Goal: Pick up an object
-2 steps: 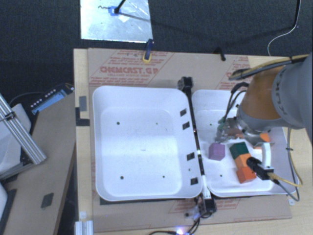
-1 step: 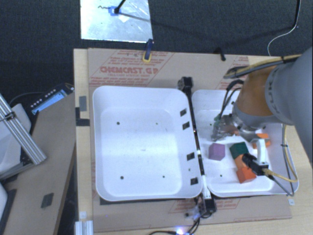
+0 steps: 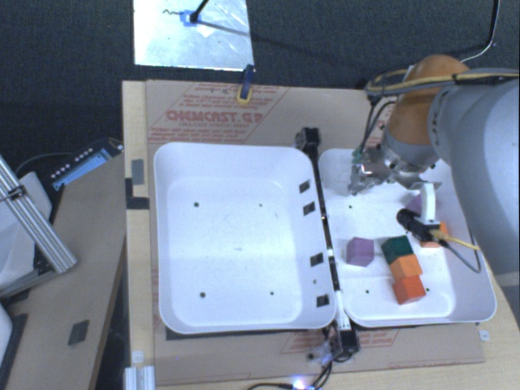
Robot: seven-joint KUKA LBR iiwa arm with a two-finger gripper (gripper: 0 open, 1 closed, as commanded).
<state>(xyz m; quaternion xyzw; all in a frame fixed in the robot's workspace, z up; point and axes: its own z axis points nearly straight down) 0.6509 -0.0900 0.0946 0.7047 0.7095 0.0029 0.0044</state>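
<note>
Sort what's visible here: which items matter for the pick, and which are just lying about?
For the pick:
tool
purple block
green block
two orange blocks
right bin

Lying about:
left bin
foil sheet
yellow clip

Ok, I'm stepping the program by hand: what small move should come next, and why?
Probably shift the end effector toward the view's bottom, over the purple block. It sits at the far end of the right bin, above bare floor, while the purple block lies apart from the other blocks, easiest to approach.
</note>
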